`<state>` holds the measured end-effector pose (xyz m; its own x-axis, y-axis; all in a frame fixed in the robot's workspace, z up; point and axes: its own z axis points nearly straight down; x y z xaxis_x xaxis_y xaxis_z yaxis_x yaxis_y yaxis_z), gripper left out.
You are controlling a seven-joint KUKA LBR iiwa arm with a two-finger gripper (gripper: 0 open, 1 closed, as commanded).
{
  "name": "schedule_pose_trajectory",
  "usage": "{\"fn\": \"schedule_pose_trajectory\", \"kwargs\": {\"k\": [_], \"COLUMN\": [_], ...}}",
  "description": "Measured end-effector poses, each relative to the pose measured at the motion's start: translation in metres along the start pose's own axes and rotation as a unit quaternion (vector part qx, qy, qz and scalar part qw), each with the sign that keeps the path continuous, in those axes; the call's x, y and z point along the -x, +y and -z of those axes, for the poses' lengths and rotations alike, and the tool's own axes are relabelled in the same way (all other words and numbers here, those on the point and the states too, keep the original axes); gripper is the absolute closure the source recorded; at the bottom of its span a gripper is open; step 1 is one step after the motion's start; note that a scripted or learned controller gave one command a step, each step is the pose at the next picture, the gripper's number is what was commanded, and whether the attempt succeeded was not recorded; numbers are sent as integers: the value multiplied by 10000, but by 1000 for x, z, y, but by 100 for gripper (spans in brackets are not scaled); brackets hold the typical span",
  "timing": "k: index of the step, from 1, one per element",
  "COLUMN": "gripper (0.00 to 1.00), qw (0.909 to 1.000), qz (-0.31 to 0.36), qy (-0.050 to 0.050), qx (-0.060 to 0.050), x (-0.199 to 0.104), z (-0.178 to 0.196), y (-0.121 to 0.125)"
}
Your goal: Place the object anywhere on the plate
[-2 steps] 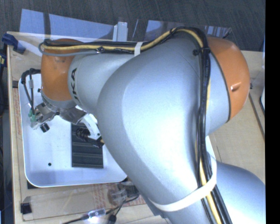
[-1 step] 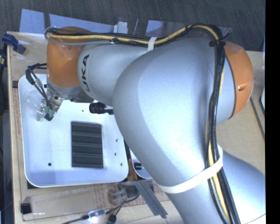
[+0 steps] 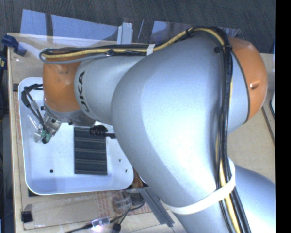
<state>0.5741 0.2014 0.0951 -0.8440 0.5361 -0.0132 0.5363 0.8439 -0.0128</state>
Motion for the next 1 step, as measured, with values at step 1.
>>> {"fn": "schedule_pose_trajectory", "kwargs": {"k": [1], "gripper": [100], "qw": [9980], "qz": [-623], "qy": [70], "qx": [55], "x": [71], "z": [-4], "y": [7]}}
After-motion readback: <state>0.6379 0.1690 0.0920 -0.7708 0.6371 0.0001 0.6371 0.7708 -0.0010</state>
